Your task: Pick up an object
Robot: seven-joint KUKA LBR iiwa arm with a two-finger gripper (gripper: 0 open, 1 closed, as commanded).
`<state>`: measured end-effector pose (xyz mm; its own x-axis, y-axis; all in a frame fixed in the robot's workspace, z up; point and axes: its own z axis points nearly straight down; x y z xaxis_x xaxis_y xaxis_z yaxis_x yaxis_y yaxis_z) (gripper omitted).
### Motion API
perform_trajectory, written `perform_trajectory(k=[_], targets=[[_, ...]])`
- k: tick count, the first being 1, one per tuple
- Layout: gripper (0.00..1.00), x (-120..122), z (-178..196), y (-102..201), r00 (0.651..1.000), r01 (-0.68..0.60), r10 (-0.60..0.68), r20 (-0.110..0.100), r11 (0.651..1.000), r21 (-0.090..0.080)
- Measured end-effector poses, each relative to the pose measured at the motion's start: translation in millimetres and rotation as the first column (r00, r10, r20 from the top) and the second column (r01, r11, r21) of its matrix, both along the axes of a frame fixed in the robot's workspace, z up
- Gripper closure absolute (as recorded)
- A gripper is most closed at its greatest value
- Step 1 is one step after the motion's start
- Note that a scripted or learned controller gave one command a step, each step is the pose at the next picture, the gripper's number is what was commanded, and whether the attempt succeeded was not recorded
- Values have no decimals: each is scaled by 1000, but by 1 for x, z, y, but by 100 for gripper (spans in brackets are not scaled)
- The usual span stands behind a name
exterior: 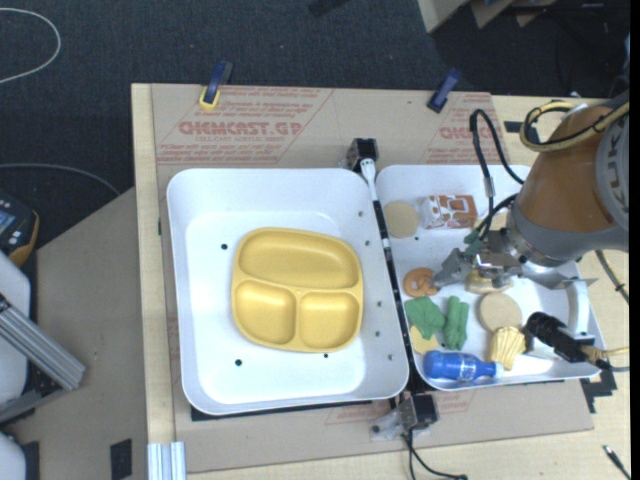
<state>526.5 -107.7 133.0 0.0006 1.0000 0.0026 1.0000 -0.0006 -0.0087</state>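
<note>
Gripper [478, 266] low over right bin [400, 183], reaching in from my right; whether it is open or closed, cannot tell. Orange round piece [419, 283] just left of it. Green toy [440, 318] below-left, cream disc [499, 313] just below, blue bottle [458, 367] further below. Yellow tray [296, 289] well left, in left bin [190, 268].

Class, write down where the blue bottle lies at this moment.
The blue bottle lies on its side along the near edge of the right bin, just below the green toy and left of the yellow corn-like piece.
</note>
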Motion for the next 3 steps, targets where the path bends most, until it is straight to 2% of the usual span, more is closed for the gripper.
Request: perform_trajectory(k=[1, 2, 3], targets=[[0, 2, -47, 0, 1000, 2, -1, 12, 1000, -2], [100, 2, -36, 0, 1000, 1, -1, 14, 1000, -4], [100, -2, 24, -7, 1000, 0, 0, 16, 1000, -5]])
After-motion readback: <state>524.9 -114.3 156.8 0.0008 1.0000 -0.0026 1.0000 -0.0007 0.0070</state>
